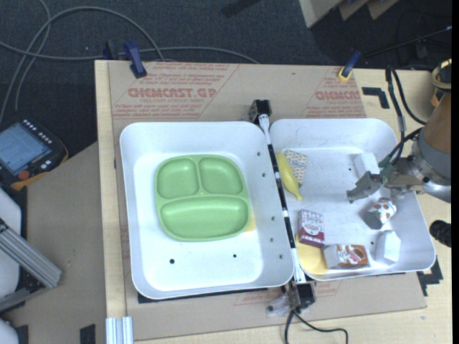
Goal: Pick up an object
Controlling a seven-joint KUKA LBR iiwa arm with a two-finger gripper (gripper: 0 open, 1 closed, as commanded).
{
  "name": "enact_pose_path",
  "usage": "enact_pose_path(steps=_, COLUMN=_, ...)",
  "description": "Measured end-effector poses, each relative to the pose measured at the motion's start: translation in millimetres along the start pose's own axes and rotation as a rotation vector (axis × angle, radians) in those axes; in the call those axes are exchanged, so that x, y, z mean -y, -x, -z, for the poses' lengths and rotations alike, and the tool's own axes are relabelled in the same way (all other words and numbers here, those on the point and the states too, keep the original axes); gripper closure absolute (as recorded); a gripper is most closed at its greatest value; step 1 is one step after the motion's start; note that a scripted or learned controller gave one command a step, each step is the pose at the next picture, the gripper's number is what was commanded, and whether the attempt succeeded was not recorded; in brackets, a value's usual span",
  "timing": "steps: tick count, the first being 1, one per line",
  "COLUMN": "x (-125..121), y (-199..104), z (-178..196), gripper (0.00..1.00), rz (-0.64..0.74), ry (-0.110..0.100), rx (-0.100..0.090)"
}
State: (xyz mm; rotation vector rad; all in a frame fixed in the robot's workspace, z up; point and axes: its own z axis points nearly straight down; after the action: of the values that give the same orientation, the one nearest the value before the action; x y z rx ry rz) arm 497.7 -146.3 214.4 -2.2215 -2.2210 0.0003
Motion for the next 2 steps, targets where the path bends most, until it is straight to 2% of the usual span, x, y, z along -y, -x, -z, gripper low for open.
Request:
enact_pose_path(steps=1, x=-16.3, y=49.5, z=-97.5, gripper=0.00, rz=0.001, ry=0.011, rx=0.004)
enact_pose_path(steps=2, x=-17.5, y=55.2, z=-106.6, gripper=0.00, rz=0.002, ry=0.020, rx=0.008)
